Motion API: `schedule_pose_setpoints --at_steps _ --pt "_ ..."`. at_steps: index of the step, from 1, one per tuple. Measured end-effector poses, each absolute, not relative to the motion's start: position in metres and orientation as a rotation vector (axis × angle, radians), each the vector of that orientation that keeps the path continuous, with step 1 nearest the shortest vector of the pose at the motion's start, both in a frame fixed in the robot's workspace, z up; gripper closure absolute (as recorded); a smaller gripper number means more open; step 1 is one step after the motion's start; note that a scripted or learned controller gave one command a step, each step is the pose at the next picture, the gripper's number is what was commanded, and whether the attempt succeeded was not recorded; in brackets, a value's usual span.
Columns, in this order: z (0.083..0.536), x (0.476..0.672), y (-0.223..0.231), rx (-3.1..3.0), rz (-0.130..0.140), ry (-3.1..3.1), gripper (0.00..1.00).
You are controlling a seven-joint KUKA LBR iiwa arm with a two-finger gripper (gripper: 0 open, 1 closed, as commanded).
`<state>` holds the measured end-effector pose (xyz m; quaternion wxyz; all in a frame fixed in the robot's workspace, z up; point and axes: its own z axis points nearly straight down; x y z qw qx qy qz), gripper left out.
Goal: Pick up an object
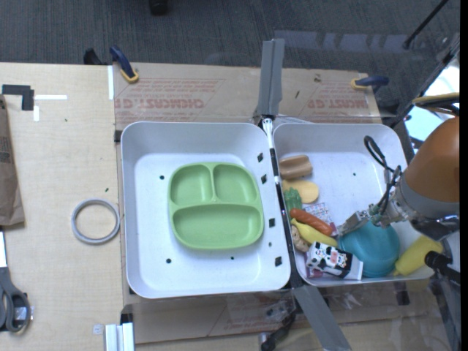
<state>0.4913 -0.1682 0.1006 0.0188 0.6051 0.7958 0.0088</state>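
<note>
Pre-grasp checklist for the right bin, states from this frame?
1. Claw over right bin: ok, it sits at the teal bowl rim.
2. Object between fingers: not ok, none seen held.
3. Finger opening: cannot tell, too small and blurred.
4. Target isolated: not ok; bowl touches the black-and-white carton and lies close to the yellow piece.
5. Clutter near the divider: not ok; hot dog, carrot and banana are bunched together.
6. Left bin untouched: ok, green tray lies flat in it.
</note>
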Motion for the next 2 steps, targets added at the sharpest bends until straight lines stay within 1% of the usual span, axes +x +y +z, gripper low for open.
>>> schedule_pose_setpoints --at_steps 1,2 --pt "0.118 0.486 -0.123 1.595 0.013 2.675 0.00" --pt "0.097 0.493 -0.103 1.601 0.006 2.689 0.00"
